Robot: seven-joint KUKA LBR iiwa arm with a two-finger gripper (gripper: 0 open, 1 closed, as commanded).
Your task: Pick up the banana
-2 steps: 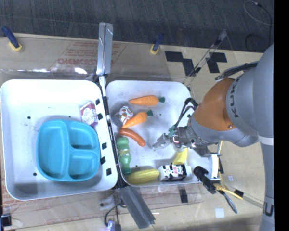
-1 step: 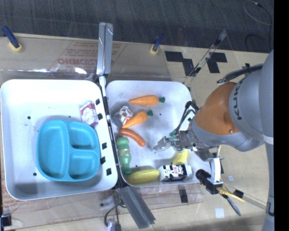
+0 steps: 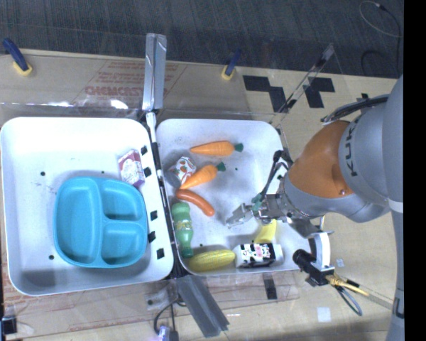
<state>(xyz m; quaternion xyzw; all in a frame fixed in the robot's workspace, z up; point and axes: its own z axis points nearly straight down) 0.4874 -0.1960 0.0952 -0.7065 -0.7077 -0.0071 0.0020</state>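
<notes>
Corn: a yellow corn cob with a green end [image 3: 211, 259] lies at the near edge of the right white bin [image 3: 255, 137].
Carton: a small black and white box with a cow on it [image 3: 256, 254] sits just beside the corn.
Banana: the yellow banana [image 3: 268, 230] is near the carton, right under the gripper, and partly hidden by it.
Gripper: the grey metal gripper [image 3: 250, 212] hangs low over the banana; I cannot tell how wide its fingers are, or if they hold anything.
Bottle: a green bottle [image 3: 182, 231] lies by the bin's left wall.
Sausage: an orange-red sausage [image 3: 195, 202] is beside the bottle.
Carrots: two orange carrots [image 3: 213, 148] lie farther back.
Tray: a blue plastic tray with sections [image 3: 99, 222] sits in the left white bin [image 3: 28, 141].
Packet: a small purple and white packet [image 3: 130, 168] touches the tray's far corner.
</notes>
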